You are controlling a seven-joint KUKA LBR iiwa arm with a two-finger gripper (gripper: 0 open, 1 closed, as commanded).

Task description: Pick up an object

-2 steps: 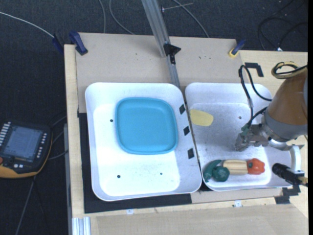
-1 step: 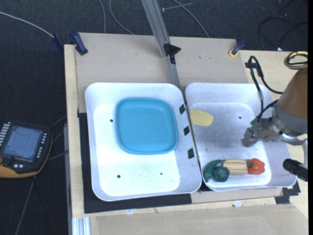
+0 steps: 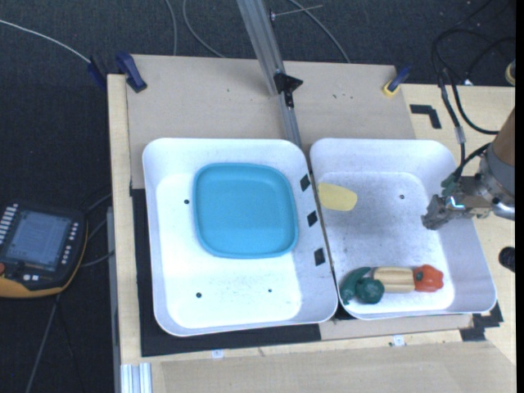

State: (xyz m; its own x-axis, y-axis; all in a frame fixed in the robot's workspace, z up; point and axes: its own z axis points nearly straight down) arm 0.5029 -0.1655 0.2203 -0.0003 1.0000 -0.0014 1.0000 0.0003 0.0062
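Nearest to the camera, along the front wall of the right bin (image 3: 385, 158), lie three small things in a row: a dark green round toy (image 3: 362, 288) on the left, a tan wooden stick (image 3: 393, 279) in the middle, and a red-orange piece (image 3: 428, 278) on the right. They touch each other or lie just beside each other; I cannot tell if they are one object. Further back, at the right side of the same bin, the gripper (image 3: 434, 215) hangs over the bin floor, with nothing visible between its fingers. Whether its fingers are spread or closed, I cannot tell. On the left side of this bin, near the dividing wall, lies a pale yellow flat piece (image 3: 336, 196). The left bin (image 3: 164, 228) holds a blue square plate (image 3: 245, 210) in its middle. Beyond the bins, a grey metal rail (image 3: 262, 35) runs away over the wooden bench (image 3: 213, 97).
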